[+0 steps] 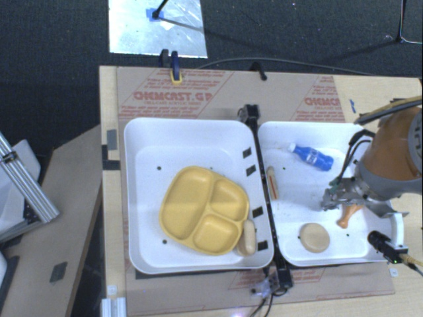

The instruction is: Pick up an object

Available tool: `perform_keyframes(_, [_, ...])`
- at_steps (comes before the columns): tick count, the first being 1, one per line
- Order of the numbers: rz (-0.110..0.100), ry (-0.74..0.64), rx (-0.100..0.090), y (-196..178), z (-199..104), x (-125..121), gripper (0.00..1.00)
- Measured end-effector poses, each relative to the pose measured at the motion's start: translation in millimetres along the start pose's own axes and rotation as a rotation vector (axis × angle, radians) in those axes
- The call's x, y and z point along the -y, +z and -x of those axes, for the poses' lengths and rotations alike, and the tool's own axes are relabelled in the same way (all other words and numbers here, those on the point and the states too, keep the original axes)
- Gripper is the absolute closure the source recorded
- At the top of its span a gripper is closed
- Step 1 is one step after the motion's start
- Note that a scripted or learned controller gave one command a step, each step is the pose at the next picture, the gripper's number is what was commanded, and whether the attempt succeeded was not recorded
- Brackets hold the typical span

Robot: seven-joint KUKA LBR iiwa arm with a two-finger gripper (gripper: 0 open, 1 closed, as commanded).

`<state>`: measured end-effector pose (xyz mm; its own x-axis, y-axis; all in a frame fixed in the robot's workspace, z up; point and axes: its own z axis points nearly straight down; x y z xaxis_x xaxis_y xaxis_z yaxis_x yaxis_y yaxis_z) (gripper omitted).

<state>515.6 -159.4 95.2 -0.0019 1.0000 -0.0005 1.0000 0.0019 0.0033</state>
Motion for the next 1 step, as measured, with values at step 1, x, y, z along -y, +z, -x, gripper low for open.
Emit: perform_keyframes(1, [0.003,-0.002,0.002,-47.7,4.6,-9.4,1.00])
